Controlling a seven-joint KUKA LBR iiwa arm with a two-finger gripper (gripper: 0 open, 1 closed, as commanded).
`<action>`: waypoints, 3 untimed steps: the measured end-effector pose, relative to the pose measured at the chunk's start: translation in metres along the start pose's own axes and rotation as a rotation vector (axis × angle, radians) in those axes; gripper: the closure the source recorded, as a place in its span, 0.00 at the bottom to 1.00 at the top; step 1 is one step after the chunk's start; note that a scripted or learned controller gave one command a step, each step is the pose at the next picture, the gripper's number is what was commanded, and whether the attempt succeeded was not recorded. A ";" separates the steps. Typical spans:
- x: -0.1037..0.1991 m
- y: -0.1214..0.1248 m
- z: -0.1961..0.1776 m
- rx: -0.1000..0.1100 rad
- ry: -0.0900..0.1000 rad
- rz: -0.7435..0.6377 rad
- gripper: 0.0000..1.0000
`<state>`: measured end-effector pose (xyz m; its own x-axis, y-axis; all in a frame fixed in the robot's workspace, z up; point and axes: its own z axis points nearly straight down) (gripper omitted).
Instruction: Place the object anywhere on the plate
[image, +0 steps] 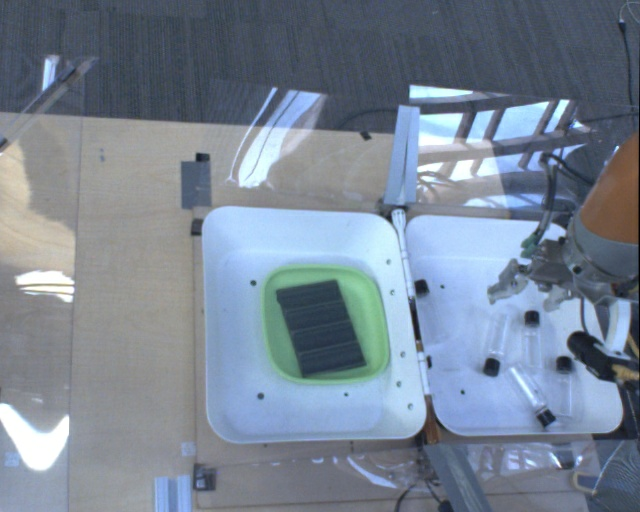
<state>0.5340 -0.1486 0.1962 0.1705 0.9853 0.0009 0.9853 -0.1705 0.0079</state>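
Observation:
A lime green plate lies in the middle of the left bin. On it rests a dark grey ribbed rectangular block, set slightly askew. Several clear vials with black caps are scattered in the right bin. My gripper hangs over the upper right part of the right bin, just above the vials and far to the right of the plate. I see nothing held in it.
A small black cap lies near the right bin's left wall. A grey metal post stands behind the seam between the bins. The arm's orange band is at the right edge. Wooden bench spreads to the left.

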 end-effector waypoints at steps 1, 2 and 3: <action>-0.039 0.050 -0.053 -0.002 -0.003 0.055 0.00; 0.032 0.011 -0.141 -0.004 -0.001 0.186 0.00; -0.005 -0.003 -0.131 0.000 -0.003 0.178 0.00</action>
<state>0.5289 -0.1533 0.3267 0.3422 0.9396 -0.0006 0.9396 -0.3422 0.0076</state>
